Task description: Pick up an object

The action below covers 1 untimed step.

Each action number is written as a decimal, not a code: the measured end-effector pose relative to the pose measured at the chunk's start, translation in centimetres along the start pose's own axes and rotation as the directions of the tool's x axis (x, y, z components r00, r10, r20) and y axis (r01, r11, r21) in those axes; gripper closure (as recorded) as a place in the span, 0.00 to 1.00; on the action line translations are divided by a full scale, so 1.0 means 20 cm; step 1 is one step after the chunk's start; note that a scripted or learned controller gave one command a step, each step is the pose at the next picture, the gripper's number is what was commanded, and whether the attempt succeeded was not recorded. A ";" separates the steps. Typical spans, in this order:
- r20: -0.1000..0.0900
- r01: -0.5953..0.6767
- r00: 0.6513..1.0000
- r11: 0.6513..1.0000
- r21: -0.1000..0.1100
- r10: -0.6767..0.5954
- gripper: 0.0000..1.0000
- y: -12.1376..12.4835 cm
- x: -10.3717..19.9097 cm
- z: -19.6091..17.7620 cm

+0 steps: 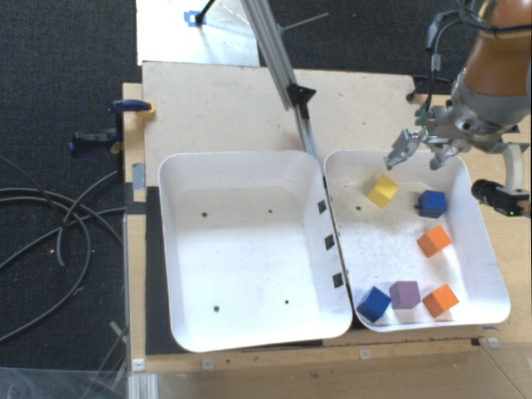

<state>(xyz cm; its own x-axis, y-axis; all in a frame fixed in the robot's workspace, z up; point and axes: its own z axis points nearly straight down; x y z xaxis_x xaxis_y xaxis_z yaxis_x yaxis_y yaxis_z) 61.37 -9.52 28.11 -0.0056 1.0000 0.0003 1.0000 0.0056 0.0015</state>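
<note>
We see six blocks in the right bin (490,260). Taking the yellow block (383,190) as landmark: the dark blue block (431,204) lies to its right, an orange block (434,241) below that; blue (374,303), purple (405,293) and orange (440,301) blocks sit along the near wall. The gripper (422,152) hangs just above the yellow block, fingers spread, holding nothing. The left bin (179,248) adjoins.

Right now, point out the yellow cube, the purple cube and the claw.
yellow cube (383,190), camera view, top face.
purple cube (405,293), camera view, top face.
claw (421,150), camera view, midway between its fingertips.
</note>
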 end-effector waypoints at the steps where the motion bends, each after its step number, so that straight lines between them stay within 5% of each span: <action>1: 0.000 -0.001 1.000 1.000 0.000 0.001 0.00 0.00 0.00 0.00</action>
<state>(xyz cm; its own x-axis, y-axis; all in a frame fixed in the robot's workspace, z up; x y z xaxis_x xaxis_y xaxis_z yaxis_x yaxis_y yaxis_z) 61.37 -9.54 28.12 -0.0046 1.0000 0.0003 1.0000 0.0046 0.0019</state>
